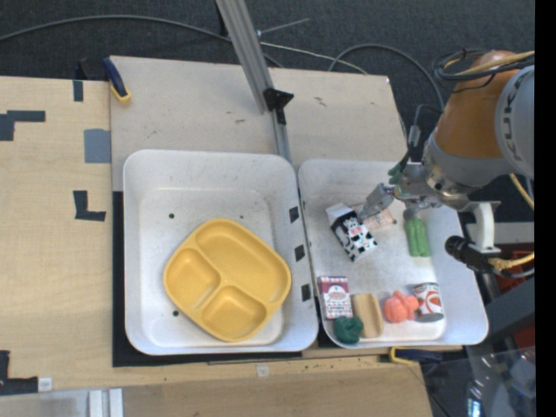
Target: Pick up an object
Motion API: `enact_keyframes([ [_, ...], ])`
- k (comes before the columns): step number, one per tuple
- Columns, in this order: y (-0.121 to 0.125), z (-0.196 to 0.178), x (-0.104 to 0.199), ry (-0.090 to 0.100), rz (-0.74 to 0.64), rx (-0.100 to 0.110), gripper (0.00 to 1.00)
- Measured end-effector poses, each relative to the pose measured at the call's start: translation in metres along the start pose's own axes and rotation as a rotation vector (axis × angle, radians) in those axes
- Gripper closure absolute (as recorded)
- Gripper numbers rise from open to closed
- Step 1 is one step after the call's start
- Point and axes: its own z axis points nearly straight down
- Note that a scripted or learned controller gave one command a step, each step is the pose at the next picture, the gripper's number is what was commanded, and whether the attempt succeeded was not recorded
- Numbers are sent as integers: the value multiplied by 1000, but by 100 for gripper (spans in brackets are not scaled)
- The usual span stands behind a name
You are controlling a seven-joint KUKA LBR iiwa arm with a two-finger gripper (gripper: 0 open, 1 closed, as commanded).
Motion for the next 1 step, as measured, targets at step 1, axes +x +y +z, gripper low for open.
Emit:
enact_keyframes([
  [1, 0, 0, 0, 0, 0, 0, 0],
])
